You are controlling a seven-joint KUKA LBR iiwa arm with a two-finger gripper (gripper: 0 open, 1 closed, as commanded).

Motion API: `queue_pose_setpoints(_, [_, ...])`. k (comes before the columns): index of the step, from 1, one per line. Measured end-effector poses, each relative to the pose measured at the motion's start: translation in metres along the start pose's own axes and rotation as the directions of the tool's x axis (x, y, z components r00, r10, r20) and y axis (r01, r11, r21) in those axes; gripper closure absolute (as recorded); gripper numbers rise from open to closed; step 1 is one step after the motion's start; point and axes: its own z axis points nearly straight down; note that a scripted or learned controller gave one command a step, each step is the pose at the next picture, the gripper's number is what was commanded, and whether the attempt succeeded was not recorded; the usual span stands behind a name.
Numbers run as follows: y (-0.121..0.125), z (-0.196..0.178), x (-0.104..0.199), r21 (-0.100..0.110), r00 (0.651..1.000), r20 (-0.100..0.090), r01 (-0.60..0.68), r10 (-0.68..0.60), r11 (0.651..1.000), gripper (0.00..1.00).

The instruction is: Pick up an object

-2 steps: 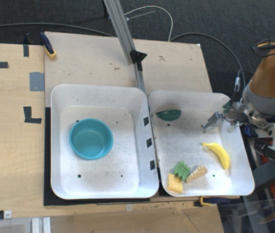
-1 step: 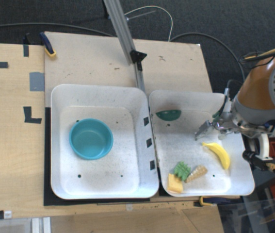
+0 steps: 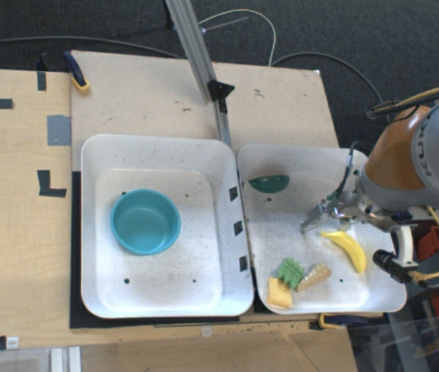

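Hand [image 3: 317, 218] low in right bin [image 3: 304, 161], grip state unclear, banana [image 3: 348, 248] just beside, bare floor left

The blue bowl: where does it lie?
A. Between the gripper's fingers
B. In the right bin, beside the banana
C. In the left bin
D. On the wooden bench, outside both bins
C: the blue bowl sits on the floor of the left bin, apart from the banana in the right bin.

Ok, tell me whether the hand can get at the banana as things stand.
Probably yes. The hand hangs just left of the banana in the right bin, and nothing lies over the banana.
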Motion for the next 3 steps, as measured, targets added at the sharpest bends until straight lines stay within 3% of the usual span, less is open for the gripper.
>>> queue_pose_setpoints(1, [0.0,-0.011,0.001,0.0,1.0,-0.001,0.001,-0.001,1.0,1.0])
queue_pose_setpoints(3, [0.008,-0.098,-0.007,-0.004,1.0,0.0,0.0,0.0,1.0,1.0])
